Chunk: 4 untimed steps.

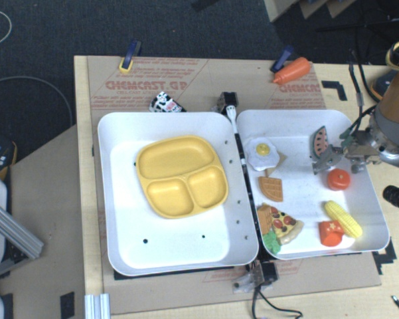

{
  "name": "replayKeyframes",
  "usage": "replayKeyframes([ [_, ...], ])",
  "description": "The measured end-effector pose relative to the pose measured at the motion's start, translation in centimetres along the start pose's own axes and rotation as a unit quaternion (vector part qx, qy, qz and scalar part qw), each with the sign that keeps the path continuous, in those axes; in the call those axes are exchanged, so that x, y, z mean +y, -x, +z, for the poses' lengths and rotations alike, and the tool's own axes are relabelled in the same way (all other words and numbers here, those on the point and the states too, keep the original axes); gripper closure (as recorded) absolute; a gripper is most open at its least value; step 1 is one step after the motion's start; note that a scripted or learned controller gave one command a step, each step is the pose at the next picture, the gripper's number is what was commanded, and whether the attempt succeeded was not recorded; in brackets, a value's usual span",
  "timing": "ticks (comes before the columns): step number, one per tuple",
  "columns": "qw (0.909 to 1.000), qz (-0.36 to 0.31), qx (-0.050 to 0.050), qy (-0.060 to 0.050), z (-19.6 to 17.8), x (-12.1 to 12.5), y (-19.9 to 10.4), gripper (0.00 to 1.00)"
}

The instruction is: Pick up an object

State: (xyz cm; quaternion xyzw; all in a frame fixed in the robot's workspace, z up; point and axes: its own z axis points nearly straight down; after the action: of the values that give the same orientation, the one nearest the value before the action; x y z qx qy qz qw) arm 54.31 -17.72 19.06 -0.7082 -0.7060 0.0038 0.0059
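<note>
Camera view: I see two white bins side by side.
Gripper: 3 o'clock side of right bin; open or shut, I cannot tell.
Tomato: just below it, 5 o'clock.
Watermelon slice: beside it, 10 o'clock.

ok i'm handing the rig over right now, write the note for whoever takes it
End effector: low over the right bin, beside the tomato and watermelon slice; no object seen between its parts.
Right bin also has the fried egg, waffle, pizza slice, corn and a red piece.
Left bin: yellow divided plate.
Done: nothing lifted.
Left: grasp and lift one object.
</note>
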Motion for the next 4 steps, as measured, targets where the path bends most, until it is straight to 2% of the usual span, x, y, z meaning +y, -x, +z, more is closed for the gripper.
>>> replayKeyframes([
  [1, 1.0000, -0.002, -0.002, 0.007, -0.8, 0.3, 0.0, 0.00],
  [2, 1.0000, -0.001, 0.000, 0.004, 3.5, 0.4, 0.0, 0.00],
  [3, 1.0000, -0.003, 0.001, 0.004, 9.7, 0.1, -0.6, 0.00],
  [4, 1.0000, -0.002, 0.002, 0.003, 10.7, 0.1, -0.8, 0.00],
])
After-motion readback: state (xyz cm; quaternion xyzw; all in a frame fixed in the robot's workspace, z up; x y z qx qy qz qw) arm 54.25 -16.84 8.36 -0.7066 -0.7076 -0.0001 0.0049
